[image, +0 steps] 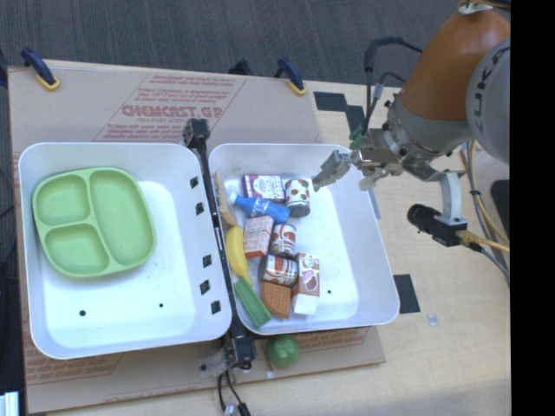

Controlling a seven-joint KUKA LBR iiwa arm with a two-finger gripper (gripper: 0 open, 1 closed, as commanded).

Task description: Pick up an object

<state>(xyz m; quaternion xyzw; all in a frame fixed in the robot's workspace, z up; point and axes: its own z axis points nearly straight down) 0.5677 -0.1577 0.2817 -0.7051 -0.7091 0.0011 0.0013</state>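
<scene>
Green ball (282, 350) sits nearest, on cardboard just outside right bin (368, 258). Inside it, banana (235, 251) lies w/ long axis near-to-far along left wall, beside piled packets, partly overlapping, hard to ID. Hand (332, 171) hovers over bin's far right rim; can't tell its state.

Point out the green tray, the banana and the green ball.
Green tray (94, 222): camera view, on the ridge between its compartments.
Banana (235, 251): camera view, on its middle, in the right bin.
Green ball (282, 351): camera view, on its centre, outside the bins.
</scene>
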